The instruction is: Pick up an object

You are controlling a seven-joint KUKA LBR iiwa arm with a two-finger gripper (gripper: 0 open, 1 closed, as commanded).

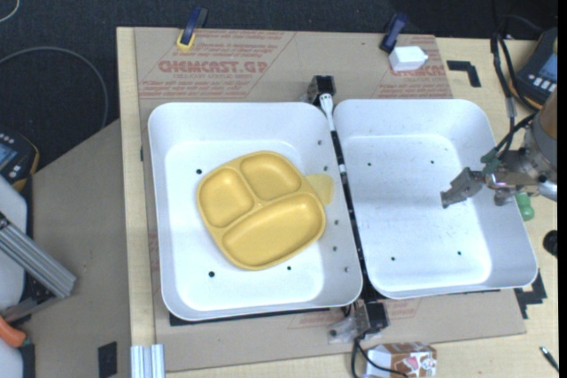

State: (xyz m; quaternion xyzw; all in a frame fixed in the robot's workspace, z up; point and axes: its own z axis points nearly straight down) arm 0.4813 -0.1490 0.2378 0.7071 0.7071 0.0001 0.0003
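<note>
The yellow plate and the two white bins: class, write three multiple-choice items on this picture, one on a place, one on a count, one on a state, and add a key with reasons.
1. Where does the yellow plate lie?
A. In the left bin
B. In the right bin
C. On the dark floor

2. How many compartments does the plate have?
A. Two
B. Three
C. Five

3. How does the gripper stand to the plate?
A. It presses on the plate
B. It lifts the plate
C. It hangs over the right bin, apart from the plate

Key: 1 A, the plate rests inside the left bin. 2 B, two small wells sit above one large well. 3 C, the gripper is above the right bin, with the divide between the bins separating it from the plate.
</note>
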